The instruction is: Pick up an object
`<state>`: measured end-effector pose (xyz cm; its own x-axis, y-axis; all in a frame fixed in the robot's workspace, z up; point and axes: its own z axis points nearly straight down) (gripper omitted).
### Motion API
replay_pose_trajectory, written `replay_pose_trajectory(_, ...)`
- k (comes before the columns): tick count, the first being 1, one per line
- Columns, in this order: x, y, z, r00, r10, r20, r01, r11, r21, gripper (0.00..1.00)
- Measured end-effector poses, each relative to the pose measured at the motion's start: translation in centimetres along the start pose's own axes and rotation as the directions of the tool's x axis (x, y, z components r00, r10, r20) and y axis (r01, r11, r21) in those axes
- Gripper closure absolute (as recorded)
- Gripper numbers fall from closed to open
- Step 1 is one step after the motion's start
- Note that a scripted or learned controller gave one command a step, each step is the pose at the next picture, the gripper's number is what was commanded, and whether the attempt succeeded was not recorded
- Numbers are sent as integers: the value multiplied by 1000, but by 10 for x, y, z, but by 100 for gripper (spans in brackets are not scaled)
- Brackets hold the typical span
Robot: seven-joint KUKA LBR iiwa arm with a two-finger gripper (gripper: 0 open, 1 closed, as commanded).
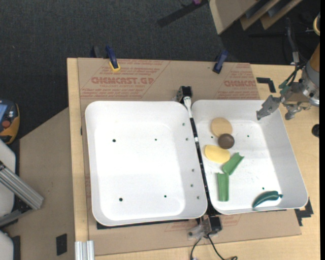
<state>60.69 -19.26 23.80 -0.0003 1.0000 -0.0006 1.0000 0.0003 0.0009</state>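
The right bin (284,152) holds several small objects. A tan round piece (221,125) lies near its back left, with a dark brown ball (226,140) touching its front. A yellow lump (217,154) sits just in front of the ball. A bent green strip (224,179) lies beside the lump, and a dark teal pepper shape (266,198) rests at the front rim. My gripper (278,111) hangs over the bin's back right corner, well apart from all of them. It stands open with nothing between its fingers.
The left bin (101,152) lies alongside, parted from the right one by a black hinge strip (195,147). Both rest on a cardboard sheet (152,76) held by two blue clamps (112,58) at the back. A wooden frame (244,15) stands behind.
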Motion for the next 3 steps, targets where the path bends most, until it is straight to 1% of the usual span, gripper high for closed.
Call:
replay_pose_trajectory(1,0,1,-11,1000,-1,2,1,1000,-4,100)
replay_pose_trajectory(2,-34,-72,-41,1000,6,1,-6,1000,2,100)
replay_pose_trajectory(3,-32,-130,-33,1000,3,-2,-3,1000,5,100)
